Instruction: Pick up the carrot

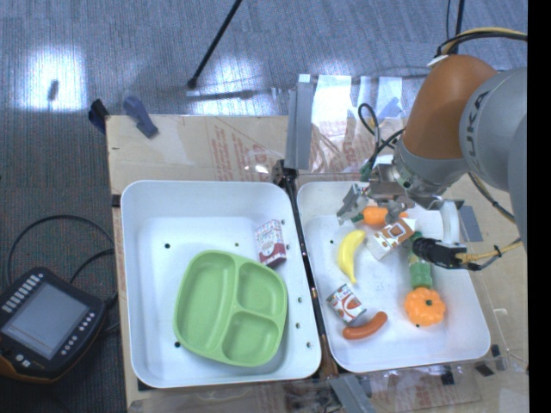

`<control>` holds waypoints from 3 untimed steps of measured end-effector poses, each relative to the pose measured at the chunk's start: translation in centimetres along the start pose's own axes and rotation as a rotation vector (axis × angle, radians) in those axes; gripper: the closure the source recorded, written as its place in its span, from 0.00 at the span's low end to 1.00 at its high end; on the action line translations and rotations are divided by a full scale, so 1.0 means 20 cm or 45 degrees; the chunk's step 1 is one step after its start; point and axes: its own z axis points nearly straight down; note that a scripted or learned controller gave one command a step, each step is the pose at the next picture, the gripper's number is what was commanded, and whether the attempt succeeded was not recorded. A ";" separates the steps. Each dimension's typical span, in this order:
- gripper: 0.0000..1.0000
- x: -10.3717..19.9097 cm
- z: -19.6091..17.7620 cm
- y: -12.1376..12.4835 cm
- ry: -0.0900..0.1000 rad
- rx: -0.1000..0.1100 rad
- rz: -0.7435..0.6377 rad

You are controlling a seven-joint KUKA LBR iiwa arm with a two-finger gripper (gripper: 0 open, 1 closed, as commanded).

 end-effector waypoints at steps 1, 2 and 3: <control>0.00 -0.38 -0.17 0.11 -0.001 -0.005 -0.016; 0.00 -0.27 0.12 0.13 0.000 -0.003 -0.270; 0.00 -0.46 0.48 0.15 -0.003 -0.008 -0.492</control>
